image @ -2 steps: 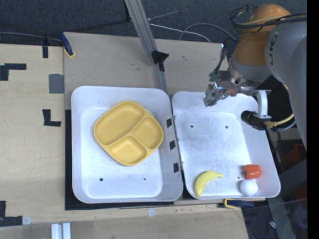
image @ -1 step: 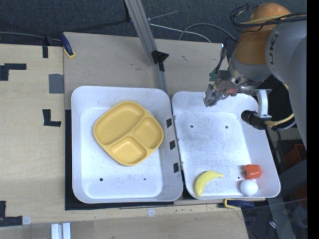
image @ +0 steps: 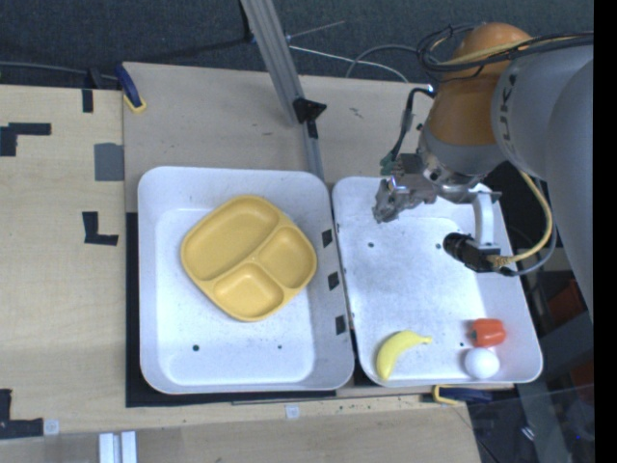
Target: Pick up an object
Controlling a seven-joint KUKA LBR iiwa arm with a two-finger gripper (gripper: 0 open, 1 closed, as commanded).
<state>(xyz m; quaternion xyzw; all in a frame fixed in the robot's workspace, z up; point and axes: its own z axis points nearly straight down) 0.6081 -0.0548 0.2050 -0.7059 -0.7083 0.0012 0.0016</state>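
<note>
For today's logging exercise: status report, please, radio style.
Gripper over right bin far end, nothing between fingers. Banana, orange piece, white ball at near edge, untouched. Path clear.

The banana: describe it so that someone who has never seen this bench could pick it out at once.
Take the right bin of the two white bins and go to its near edge. Three small things lie along it: the banana is the one nearest the left bin, apart from the orange piece and the white ball in the corner. It alone is yellow and curved.
</note>
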